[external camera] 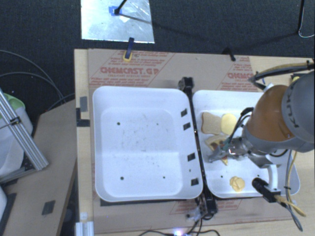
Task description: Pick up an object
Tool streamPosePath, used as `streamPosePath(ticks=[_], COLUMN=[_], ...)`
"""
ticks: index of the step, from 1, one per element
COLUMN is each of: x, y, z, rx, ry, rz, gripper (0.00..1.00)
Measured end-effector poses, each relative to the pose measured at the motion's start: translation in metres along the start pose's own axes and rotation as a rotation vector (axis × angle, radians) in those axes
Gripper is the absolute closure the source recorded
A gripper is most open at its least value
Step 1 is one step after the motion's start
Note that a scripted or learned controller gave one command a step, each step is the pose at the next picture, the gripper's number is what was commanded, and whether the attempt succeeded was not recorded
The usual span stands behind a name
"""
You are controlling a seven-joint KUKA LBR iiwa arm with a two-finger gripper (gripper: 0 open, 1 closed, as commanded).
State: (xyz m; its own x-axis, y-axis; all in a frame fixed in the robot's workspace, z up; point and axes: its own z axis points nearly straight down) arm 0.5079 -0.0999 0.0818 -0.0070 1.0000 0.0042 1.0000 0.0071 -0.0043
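Three objects, right bin (216,98) | tan slice (210,123) long axis left-right | fingers (215,156) state unclear

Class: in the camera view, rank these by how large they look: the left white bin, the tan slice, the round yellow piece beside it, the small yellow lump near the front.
1. left white bin
2. tan slice
3. round yellow piece
4. small yellow lump

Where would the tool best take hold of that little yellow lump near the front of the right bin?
Probably from straight above, closing across the middle of the small yellow lump. It looks rounded and lies by itself on the right bin's floor, apart from the other pieces, so there seems to be room on either side.
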Motion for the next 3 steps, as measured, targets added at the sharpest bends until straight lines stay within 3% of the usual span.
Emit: streamPosePath(ticks=[1,2,3], x=[-0.002,-0.002,0.074], y=[0.08,0.078,-0.011], z=[-0.004,-0.014,-0.106], rx=[-0.011,-0.009,-0.004], ry=[-0.005,-0.004,0.0], rz=[0.001,0.003,-0.002], gripper=[0.0,1.0,1.0])
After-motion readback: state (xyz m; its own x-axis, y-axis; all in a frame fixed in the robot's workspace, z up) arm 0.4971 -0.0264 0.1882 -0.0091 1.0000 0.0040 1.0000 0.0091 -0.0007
